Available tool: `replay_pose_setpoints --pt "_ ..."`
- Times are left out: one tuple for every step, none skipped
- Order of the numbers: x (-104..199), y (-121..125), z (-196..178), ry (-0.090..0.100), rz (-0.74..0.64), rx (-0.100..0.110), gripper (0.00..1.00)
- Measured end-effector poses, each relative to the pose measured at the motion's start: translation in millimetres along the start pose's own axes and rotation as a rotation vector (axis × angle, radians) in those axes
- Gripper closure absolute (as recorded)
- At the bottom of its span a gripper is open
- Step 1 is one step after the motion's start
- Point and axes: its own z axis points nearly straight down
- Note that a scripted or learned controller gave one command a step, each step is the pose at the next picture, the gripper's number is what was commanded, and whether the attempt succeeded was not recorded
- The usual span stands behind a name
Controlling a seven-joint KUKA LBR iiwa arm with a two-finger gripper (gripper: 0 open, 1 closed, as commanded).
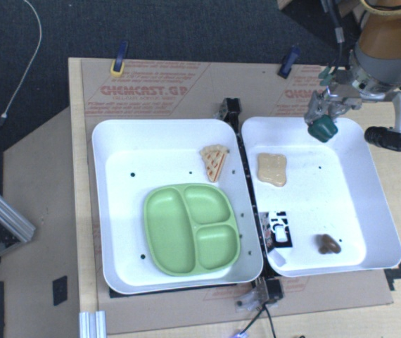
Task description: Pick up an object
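I see the counter (81, 189) topped with a brown cardboard sheet printed in red lettering, standing on dark carpet, with a white cable trailing across the floor at upper left. On it sit two shallow white plastic bins side by side: the left bin (116, 189) and the right bin (369, 210). The grey arm with its orange band (390, 27) reaches in from the upper right. In the left bin lies a light green three-compartment plastic plate (190, 229), and just beyond its far edge a tan waffle-patterned wedge (214, 162). In the right bin I find a pale beige toast-shaped piece (271, 169) near the dividing wall, a black-and-white printed card (279, 229) at the near left, and a small brown lump (328, 243) well apart to its right. The claw (323, 122) hangs over the right bin's far edge, clenched on a small teal object (322, 128) lifted clear of the bin floor.
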Motion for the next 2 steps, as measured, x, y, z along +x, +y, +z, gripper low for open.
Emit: replay_pose_setpoints --pt "54.9 4.0 12.1 0.0 0.0 0.001 1.0" --pt "100.5 9.8 12.2 -0.001 0.001 -0.002 1.0"
